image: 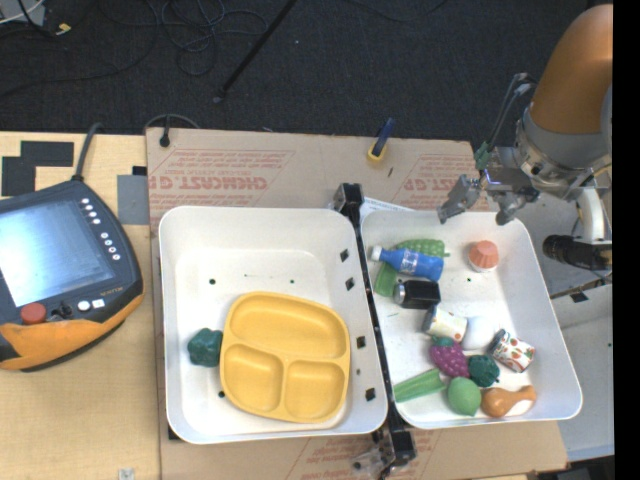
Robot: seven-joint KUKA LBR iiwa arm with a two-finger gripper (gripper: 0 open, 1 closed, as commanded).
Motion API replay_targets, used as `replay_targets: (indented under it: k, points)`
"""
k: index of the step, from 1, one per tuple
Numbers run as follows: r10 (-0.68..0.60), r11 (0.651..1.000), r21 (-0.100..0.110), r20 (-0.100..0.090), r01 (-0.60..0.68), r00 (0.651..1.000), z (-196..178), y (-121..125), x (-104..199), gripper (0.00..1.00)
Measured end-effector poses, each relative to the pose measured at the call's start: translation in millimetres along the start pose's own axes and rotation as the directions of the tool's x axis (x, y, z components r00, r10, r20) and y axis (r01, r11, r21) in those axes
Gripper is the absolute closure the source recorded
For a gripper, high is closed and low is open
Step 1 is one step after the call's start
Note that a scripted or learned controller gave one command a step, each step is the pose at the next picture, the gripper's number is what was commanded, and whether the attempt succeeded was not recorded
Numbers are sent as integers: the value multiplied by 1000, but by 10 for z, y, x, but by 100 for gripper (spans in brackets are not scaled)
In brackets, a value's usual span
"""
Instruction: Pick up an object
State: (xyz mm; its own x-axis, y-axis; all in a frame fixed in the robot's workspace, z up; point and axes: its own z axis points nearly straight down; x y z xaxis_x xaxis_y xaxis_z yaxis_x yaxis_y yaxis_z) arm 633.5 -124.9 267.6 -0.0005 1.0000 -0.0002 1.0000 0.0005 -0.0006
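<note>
My gripper (482, 200) hangs open over the back rim of the right bin (560, 368), with nothing between its fingers. Just below it lie a salmon-pink object (484, 255) and a blue bottle (412, 262) beside a green corn-like piece (420, 247). Further forward are a black cylinder (418, 292), a white can (445, 323), purple grapes (450, 356), a small carton (512, 351), a green ball (463, 396), a long green piece (415, 385) and an orange drumstick (508, 400).
The left bin (200, 238) holds a yellow divided tray (285, 356) and a dark green object (205, 346). A teach pendant (60, 258) lies on the bench at the left. Cardboard (260, 173) sits under both bins, and cables run behind.
</note>
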Motion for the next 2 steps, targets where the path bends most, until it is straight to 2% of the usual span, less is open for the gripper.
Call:
replay_targets:
  k: [1,2]
  points:
    - [-1,1000,0,-1,1,1000,-98,2,-2,100]
    - [0,1000,-10,1,0,1000,1467,-482,228,100]
